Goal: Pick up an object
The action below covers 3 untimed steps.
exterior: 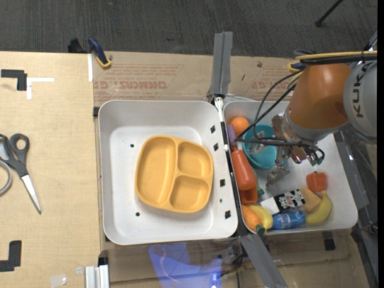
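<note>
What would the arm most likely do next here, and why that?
Probably lower a little further into the right bin. The tool hangs over the crowded toys there, near the teal bowl and the long orange piece, and nothing can be seen between its tips. I cannot tell how the tips are set. The left bin has the yellow divided plate, far from the tool.

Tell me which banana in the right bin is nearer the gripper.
The banana by the bin's right wall, beside the cow-print card; the other banana lies further left, by the blue bottle.
</note>
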Available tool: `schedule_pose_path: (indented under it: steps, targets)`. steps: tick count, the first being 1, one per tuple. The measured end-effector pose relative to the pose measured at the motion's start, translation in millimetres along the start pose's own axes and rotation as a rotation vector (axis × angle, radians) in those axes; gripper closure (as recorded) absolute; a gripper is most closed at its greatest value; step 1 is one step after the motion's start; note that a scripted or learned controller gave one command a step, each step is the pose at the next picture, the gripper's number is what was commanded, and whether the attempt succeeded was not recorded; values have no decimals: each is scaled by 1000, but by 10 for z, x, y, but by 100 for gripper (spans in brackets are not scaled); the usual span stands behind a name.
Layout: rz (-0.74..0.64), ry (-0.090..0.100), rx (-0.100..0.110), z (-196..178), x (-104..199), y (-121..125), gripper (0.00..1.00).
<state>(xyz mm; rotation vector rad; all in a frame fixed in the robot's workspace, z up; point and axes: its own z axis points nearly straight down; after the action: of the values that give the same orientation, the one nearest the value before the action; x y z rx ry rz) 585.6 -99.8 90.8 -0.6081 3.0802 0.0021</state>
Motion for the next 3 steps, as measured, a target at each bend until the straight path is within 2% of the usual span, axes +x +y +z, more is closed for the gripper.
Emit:
schedule_pose_path:
  steps: [1, 2, 3]
  targets:
    - [-130, 2, 0, 3, 374, -410, 0]
    - [-193, -2, 4, -8, -6, 17, 0]
    - [-280, -2, 2, -7, 541, -368, 0]
